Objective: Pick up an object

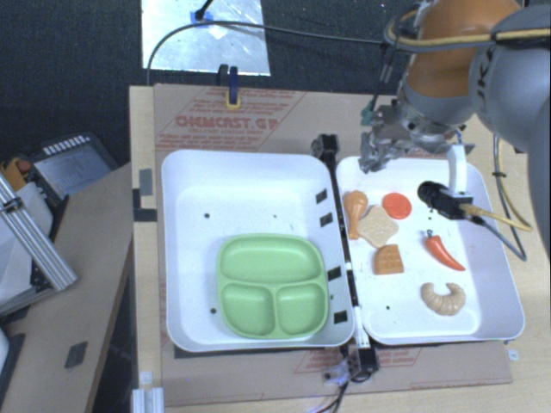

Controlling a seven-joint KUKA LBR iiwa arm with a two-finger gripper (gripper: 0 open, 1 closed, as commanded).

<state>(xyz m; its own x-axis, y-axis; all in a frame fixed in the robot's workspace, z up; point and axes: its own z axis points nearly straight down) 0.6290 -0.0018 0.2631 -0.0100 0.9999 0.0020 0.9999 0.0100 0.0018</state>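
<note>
- The jaws (376, 157) hang over the far left corner of the right bin (495, 256); whether they are parted or closed cannot be told, and nothing is seen between them.
- Just below them in that bin lie a carrot (354, 211), a red tomato slice (397, 205) and a bread slice (378, 227), close together.
- An orange block (388, 260) sits just under the bread.
- A red chili pepper (444, 251) lies to the right, and a pale croissant (443, 298) nearer the front edge.
- The left bin (189, 231) holds a green divided plate (271, 286).
- Both bins rest on the table (142, 127).
</note>
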